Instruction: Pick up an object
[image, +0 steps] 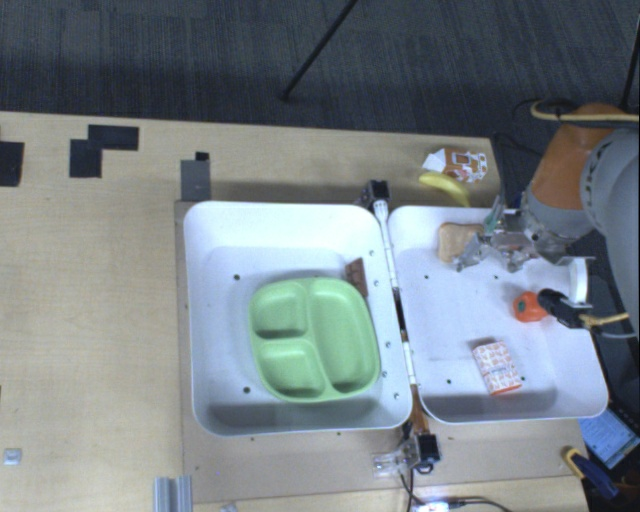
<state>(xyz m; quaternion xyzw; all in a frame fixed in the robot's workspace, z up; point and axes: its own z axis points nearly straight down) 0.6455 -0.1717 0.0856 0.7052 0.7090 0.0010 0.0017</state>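
1. Red-and-white patterned small box (497, 366), nearest item in the right bin (520, 412). It lies flat, well apart from its neighbours. Looks light and stiff, and its 2 long sides are open to a pinch.
2. Orange round thing (527, 307) sits further in, toward the arm's side. Small and probably smooth, so it could roll or slip out of a pinch.
3. Left bin (215, 300) holds a green plate (315, 338) with 3 compartments, all bare. It is broad and shallow, so only the rim offers a hold. A brown thing (355, 272) pokes out at its far right edge, too hidden to identify.
4. Gripper (489, 258) hangs low over the far part of the right bin. Cannot tell whether it is open or closed, and nothing is seen held.
5. Tan slice (453, 240), bread-shaped, lies just beside the gripper in the bin's far left corner and is the likely target. Judged light, flat and fairly stiff, best taken across its 2 opposite edges. The bin walls close by could block a descent on that side.
6. Beyond the bin, on the bench: a yellow banana (441, 184) and a small printed packet (462, 162), touching or nearly so. Neither stands in the way.
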